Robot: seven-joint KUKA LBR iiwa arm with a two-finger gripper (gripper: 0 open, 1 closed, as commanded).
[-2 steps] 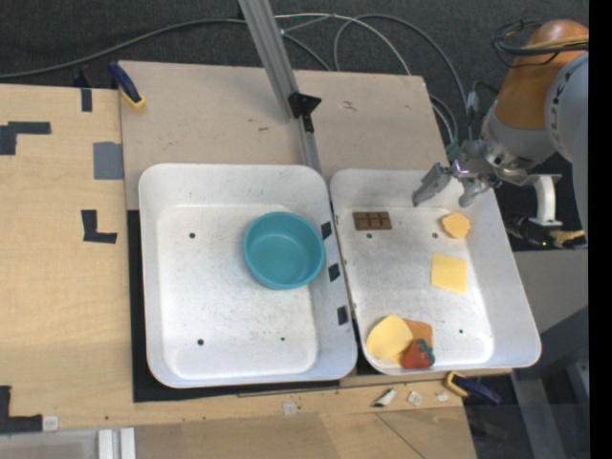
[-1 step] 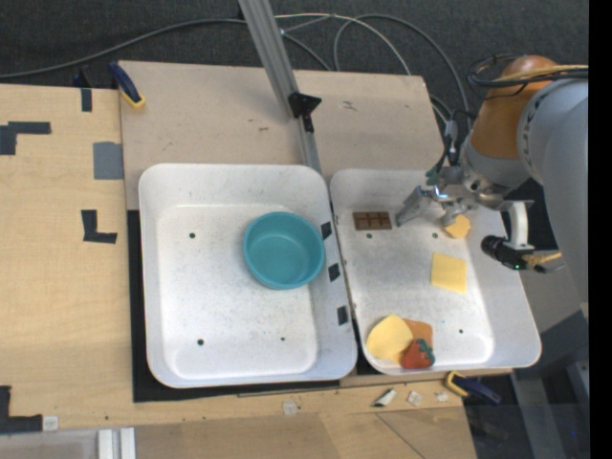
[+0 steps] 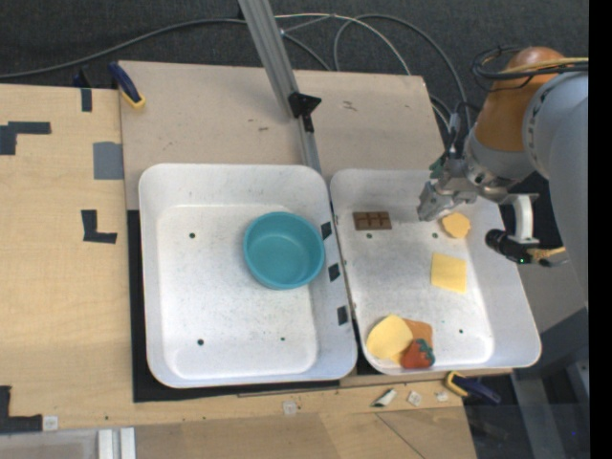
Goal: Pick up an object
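Note:
My gripper (image 3: 432, 207) hangs low over the back right part of the right bin (image 3: 497, 299), with the grey arm and its orange band (image 3: 512, 113) behind it. A small yellow piece (image 3: 456, 225) lies just right of the fingertips, close to them. A brown chocolate-like bar (image 3: 372, 221) lies to the gripper's left. A flat yellow square (image 3: 448, 273) sits in the bin's middle right. Near the front lie a round yellow piece (image 3: 387, 337), an orange piece (image 3: 419, 331) and a red strawberry-like item (image 3: 417, 354). Nothing shows between the fingers.
The left bin (image 3: 182, 285) holds a teal bowl (image 3: 282, 249). A grey metal pole (image 3: 277, 60) slants down to the gap between the bins. Cables (image 3: 382, 32) run over the board behind. A blue-and-yellow clamp (image 3: 127, 84) sits at the board's back left corner.

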